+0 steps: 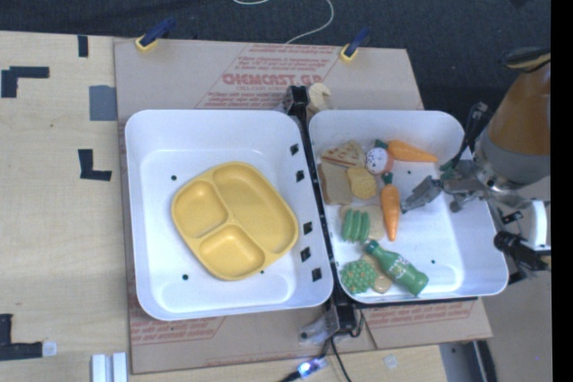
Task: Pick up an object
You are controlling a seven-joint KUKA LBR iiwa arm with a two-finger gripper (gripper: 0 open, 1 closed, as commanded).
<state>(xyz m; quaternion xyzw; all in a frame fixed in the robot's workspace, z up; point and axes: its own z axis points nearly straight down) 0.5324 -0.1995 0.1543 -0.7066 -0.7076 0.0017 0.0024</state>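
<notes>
A wooden bench (54, 219) carries a sheet of brown cardboard (269, 76) and two shallow white plastic bins. The left bin (148, 148) holds a yellow three-compartment tray (235, 219). The right bin (448, 237) holds plastic toy food gathered in its left half: a green bottle (398, 268) near the front, an orange carrot (390, 210) standing lengthwise mid-bin, a second carrot (412, 153) toward the back. The grey claw (421, 195) hovers just right of the upright carrot, pinching nothing; whether it is spread I cannot tell.
</notes>
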